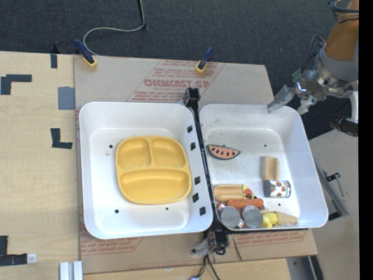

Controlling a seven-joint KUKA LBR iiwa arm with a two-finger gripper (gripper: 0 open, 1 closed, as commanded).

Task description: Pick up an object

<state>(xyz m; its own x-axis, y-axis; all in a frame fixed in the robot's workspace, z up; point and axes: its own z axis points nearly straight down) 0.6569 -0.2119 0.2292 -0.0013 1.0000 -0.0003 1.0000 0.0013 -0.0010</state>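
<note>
My gripper (289, 100) hangs over the far right corner of the right bin (303, 134), with its two fingers spread open and nothing between them. In that bin lie a watermelon slice (224, 151), a tan block (269, 168), a small can with a red and white label (278, 188), a hot dog bun (228, 191), a carrot (245, 203), two grey round pieces (241, 216) and a yellow piece (270, 219). All of them lie well below and left of the gripper.
The left bin (93, 156) holds a yellow divided plate (153, 170). Black clips line the wall between the bins (196, 150). Two blue and yellow clamps (85, 52) pin the cardboard sheet at the back. A black cable (116, 28) runs across the floor behind.
</note>
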